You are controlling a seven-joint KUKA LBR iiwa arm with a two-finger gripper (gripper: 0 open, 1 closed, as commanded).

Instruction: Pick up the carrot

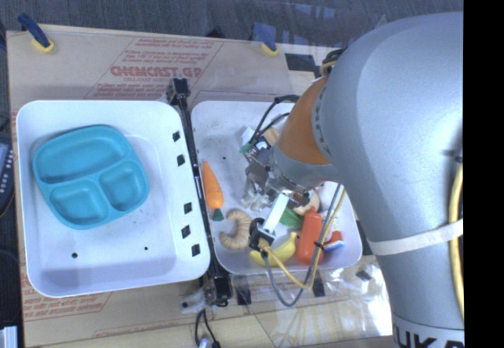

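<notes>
The carrot [212, 186], orange with a small green end, lies lengthwise against the left wall of the right bin [216, 122]. My gripper [256, 198] hangs over the middle of that bin, a short way to the right of the carrot, under the orange wrist band and the bulky grey arm. Clear plastic and cables crowd around its tip. The carrot is apart from the gripper and rests on the bin floor.
A tan croissant [235, 230] lies just below the carrot. A banana [281, 249], a red-orange bottle-like toy [309, 238] and a green item [291, 220] crowd the bin's front right. The left bin [47, 268] holds a blue divided plate [89, 175].
</notes>
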